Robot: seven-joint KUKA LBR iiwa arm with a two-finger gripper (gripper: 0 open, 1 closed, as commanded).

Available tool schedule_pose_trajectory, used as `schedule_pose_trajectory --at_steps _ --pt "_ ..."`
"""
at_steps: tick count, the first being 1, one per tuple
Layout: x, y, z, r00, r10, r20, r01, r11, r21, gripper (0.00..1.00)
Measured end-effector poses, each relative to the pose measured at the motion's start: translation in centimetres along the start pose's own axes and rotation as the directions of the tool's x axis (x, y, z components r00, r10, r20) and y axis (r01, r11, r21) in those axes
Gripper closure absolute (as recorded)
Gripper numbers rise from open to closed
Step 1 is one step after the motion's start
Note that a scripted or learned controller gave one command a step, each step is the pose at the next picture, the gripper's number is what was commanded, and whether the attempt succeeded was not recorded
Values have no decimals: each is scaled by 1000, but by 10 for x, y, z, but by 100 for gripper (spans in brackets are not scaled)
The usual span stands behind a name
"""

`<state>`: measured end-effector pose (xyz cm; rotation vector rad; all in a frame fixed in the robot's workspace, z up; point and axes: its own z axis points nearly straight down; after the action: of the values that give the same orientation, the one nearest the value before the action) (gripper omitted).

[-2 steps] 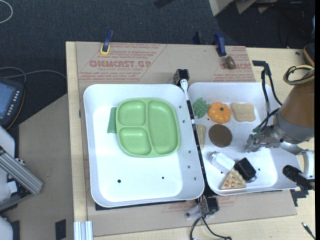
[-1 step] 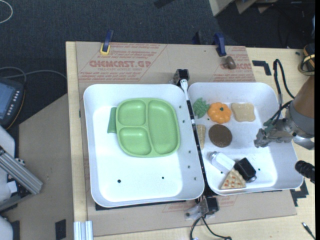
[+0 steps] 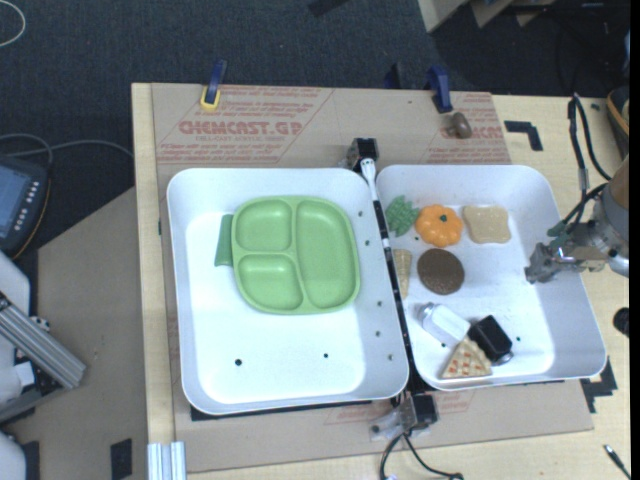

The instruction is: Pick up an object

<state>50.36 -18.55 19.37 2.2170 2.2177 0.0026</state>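
On dark carpet, cardboard-topped bench [image 3: 300, 128], two white bins [image 3: 200, 268], hand [image 3: 545, 263] at right rim, grip unclear

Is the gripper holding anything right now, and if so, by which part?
Nothing is held: the gripper sits over bare floor at the right bin's right side, apart from the food items.

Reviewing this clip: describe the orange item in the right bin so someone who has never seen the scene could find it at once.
Start at the right bin, the one without the green divided plate. Along its far side runs a row of three items; the small orange pumpkin is the middle one, between a green leafy piece and a beige bread slice. It is the bin's only bright orange, round thing.
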Motion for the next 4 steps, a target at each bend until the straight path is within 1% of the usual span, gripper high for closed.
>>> schedule_pose_trajectory --at_steps 1,2,3,4 --pt "-1 1 -33 1000 -1 0 1 1000 -1 100" --pt "48 20 -41 1000 -5 -2 5 1000 1 100" --pt "93 49 -48 1000 -6 -3 6 1000 1 100" --pt "141 78 -32 1000 -5 -3 5 1000 2 100"
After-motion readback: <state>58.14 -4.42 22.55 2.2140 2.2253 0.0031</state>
